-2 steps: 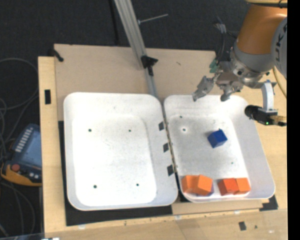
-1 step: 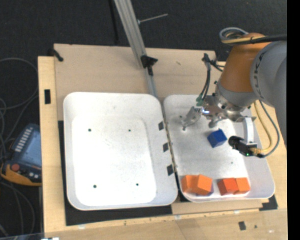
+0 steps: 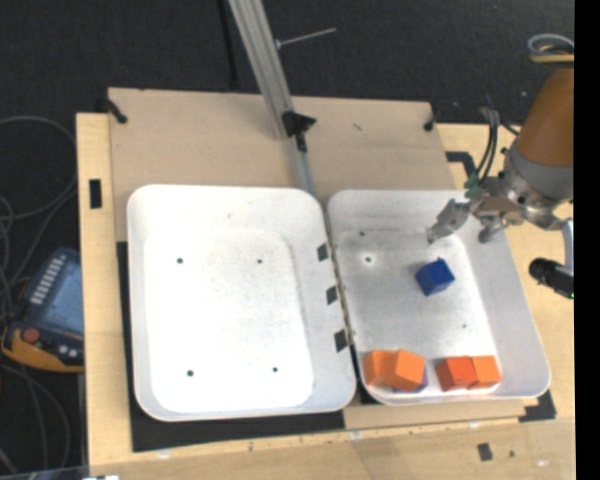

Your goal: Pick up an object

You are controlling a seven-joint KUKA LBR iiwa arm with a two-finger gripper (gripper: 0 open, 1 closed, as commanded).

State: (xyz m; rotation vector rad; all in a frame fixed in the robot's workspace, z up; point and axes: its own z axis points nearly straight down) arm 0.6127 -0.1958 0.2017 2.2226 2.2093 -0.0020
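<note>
A: Item one, the two bins?
B: Left bin (image 3: 225,298) and right bin (image 3: 500,298): white moulded plastic by the look, smooth, with a soft sheen and fine dark speckling.
A: The bench top (image 3: 270,138)?
B: Pale tan board, wood or fibreboard, matt and flat.
A: The slanted rail (image 3: 265,58)?
B: Ribbed metal extrusion, silver-grey, dull shine.
A: The blocks?
B: Blue cube (image 3: 435,276): matt, smooth faces. Orange blocks (image 3: 395,368): same matt finish, material unclear.
A: The arm (image 3: 548,128)?
B: Orange band glossy; grey wrist section satin, metal or plastic, can't say.
A: Floor (image 3: 40,38)?
B: Dark, rough, carpet-like texture.
</note>
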